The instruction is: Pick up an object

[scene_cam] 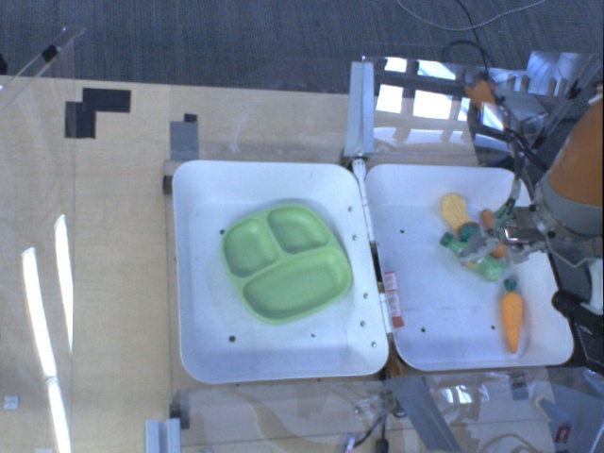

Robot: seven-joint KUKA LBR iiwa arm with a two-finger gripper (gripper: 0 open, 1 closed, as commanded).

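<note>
The right bin holds several toy foods. A yellow corn cob lies near its back. A small green piece and another green piece lie in a cluster at mid-right, with small orange bits among them. An orange carrot with a green top lies near the bin's front right corner. My gripper is down in this bin at the right end of the cluster, right against the green pieces. The grey wrist and cables hide part of the cluster.
The left bin holds a green divided plate at its middle. A metal divider runs between the two bins. The arm's orange band hangs over the right bin's far right edge.
</note>
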